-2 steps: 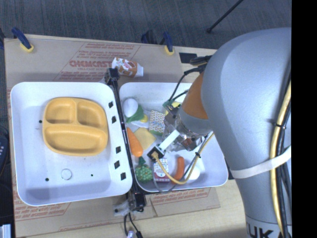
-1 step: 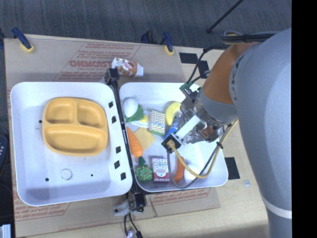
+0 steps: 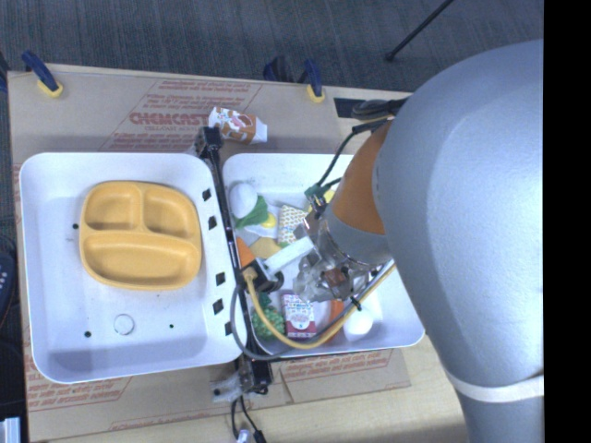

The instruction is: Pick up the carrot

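Note:
An orange piece that looks like the carrot [image 3: 243,249] lies against the left wall of the right bin [image 3: 397,338], partly hidden under other items. The gripper [image 3: 319,280] is down in the middle of that bin, to the right of the orange piece, among the clutter. The grey arm and its orange band [image 3: 355,197] cover the bin's right half. Nothing can be seen held.
Around the gripper lie a white ball [image 3: 242,195], a yellow block [image 3: 266,245], a red-and-white packet [image 3: 297,314], a green item [image 3: 268,303] and a white lump [image 3: 358,323]. The left bin [image 3: 55,340] holds a yellow divided plate [image 3: 140,233]. A small carton [image 3: 236,125] lies behind the bins.

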Robot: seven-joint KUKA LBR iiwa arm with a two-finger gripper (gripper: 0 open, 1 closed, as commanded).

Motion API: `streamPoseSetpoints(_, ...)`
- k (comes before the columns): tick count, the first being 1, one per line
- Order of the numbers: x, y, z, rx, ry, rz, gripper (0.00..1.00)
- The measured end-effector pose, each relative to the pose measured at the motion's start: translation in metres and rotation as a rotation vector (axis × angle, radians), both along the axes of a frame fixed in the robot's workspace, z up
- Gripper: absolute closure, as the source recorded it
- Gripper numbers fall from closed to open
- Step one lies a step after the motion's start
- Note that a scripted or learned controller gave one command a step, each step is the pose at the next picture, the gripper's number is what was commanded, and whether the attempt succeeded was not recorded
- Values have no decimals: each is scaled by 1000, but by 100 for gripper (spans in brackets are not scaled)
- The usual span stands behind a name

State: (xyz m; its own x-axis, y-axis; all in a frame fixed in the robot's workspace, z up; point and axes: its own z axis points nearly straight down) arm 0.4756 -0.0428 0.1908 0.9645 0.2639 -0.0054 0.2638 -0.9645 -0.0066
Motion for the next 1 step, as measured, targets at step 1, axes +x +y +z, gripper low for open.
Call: streamPoseSetpoints(1,1,15,23,-1,-2,-41,100)
